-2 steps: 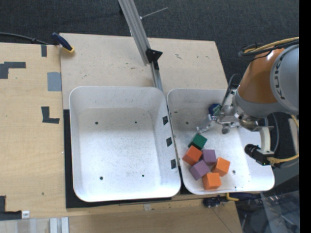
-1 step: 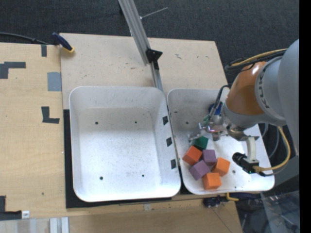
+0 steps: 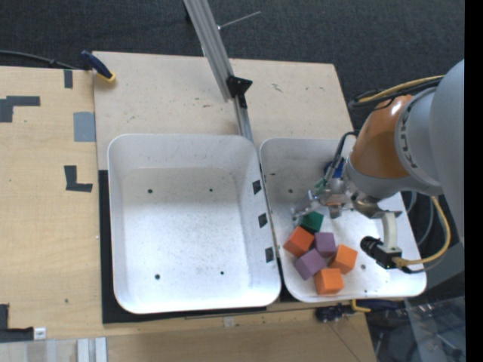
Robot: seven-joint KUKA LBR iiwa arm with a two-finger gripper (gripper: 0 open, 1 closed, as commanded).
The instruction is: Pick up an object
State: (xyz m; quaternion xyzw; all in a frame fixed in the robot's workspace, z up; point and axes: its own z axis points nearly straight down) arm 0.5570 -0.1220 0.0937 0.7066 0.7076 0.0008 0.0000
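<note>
Over the right bin point(image 3: 290, 168), the tool point(image 3: 323, 202) hangs at the end of the grey arm point(image 3: 434, 130), which reaches in from the right with its orange band point(image 3: 377, 145) just above the wrist. From this slant the tool's tip is a small blur of metal, so I cannot tell whether it is spread or pressed together.

Just on the near side of that tip lies a green block point(image 3: 311, 221), the farthest of a cluster of six blocks gathered in the near half of this bin. A left orange block point(image 3: 299, 240) sits just near and left of the green one, seemingly touching it. A far purple block point(image 3: 325, 243) lies just beside that orange block on its right. Nearer again comes a near purple block point(image 3: 310, 263), pressed against both of those. A right orange block point(image 3: 344, 259) lies at the right side of the cluster, and the nearest orange block point(image 3: 328, 280) rests close to the bin's near wall.

To the left, touching side by side, stands the left bin point(image 3: 189, 202), white with fine dark speckling. Both bins sit on a black mat point(image 3: 106, 277) on the pale wooden surface point(image 3: 45, 225). A metal rail point(image 3: 207, 36) slants down from the far edge to the seam between the bins. A small blue and yellow clamp point(image 3: 98, 66) lies at the far left corner of the board.
</note>
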